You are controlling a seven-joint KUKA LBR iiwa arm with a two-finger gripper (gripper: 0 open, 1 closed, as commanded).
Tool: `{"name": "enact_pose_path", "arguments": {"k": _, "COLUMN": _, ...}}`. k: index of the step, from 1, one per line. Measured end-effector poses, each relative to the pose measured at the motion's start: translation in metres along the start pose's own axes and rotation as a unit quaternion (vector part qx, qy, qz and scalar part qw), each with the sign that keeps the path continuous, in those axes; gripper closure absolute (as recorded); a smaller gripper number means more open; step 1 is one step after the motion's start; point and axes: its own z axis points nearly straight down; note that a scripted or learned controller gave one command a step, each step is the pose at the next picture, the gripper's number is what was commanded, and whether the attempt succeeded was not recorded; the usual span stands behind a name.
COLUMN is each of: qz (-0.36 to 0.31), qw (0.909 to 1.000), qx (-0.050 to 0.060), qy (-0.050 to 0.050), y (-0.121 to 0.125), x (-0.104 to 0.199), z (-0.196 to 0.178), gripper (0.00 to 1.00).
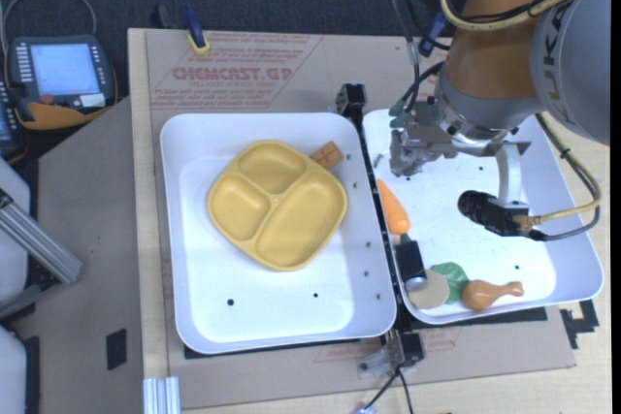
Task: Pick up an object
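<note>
My gripper (409,153) hangs over the upper left part of the right bin (563,208), under the orange band of the arm. Just below it, an orange carrot (393,207) lies against the bin's left wall. A black block (408,258), a beige disc (432,291), a green piece (450,273) and a brown drumstick (491,290) sit in the bin's near corner. In the left bin (184,208) lies a yellow divided plate (277,204), with a small brown block (327,154) at its upper right edge.
A black cylinder on a cable (488,211) hangs beside the gripper over the middle of the right bin. A black clamp (350,98) sits at the top of the wall between the bins. A teach pendant (60,78) lies off the bench, far left.
</note>
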Motion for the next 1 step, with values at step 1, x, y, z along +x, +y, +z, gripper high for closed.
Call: {"name": "enact_pose_path", "arguments": {"k": 1, "qz": 0.0, "qw": 1.0, "qx": 0.003, "qy": 0.0, "y": 0.0112, "x": 0.0544, "z": 0.0236, "gripper": 1.0}}
